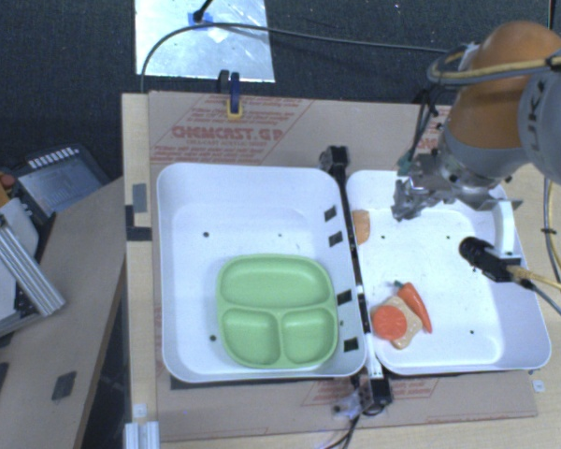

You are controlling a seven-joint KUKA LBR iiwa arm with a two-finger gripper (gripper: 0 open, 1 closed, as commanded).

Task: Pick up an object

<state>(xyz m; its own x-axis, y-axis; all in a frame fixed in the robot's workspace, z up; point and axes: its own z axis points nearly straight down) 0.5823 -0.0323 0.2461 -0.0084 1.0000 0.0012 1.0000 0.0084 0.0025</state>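
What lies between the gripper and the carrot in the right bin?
In the camera view, bare white floor of the right bin separates the gripper from the carrot. The tomato sits beside the carrot.

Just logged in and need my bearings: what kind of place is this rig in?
Probably a robotics lab test bench: two shallow white plastic bins on a cardboard sheet, toy food like an orange plastic carrot, and the grey arm's gripper above the right bin.

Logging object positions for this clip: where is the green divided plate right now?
The green divided plate lies in the left bin, toward its front right corner, near the divider from the right bin.
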